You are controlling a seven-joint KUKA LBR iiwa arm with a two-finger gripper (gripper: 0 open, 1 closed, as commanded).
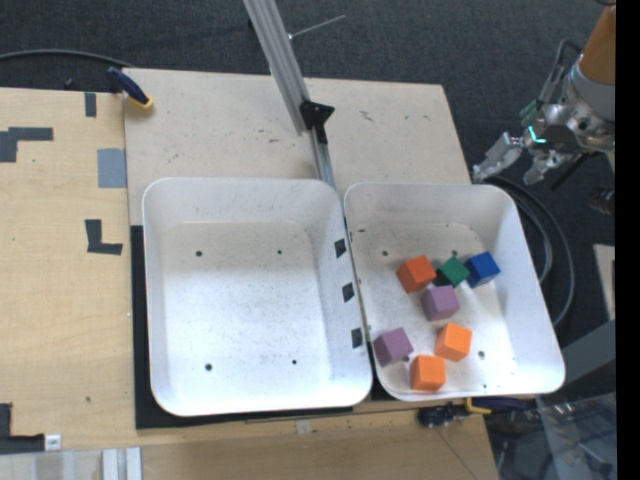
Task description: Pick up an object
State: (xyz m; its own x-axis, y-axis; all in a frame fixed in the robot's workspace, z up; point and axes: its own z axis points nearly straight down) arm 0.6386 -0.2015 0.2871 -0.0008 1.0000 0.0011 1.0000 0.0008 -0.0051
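Several small cubes lie in the right bin (527, 258): an orange cube (416, 272), a green cube (454, 270) and a blue cube (483, 267) in a row, with a purple cube (439, 301) just below them. Nearer the front sit another purple cube (393, 345) and two orange cubes (454, 341) (428, 372). My gripper (519, 164) hangs above and beyond the right bin's far right corner, open, with nothing between its fingers. It is well clear of the cubes.
The left bin (150, 268) stands beside the right one, sharing a middle wall. A slanted metal rail (280, 53) runs from the top down to the bins' junction. Black cables (556, 258) curve along the right bin's outer side.
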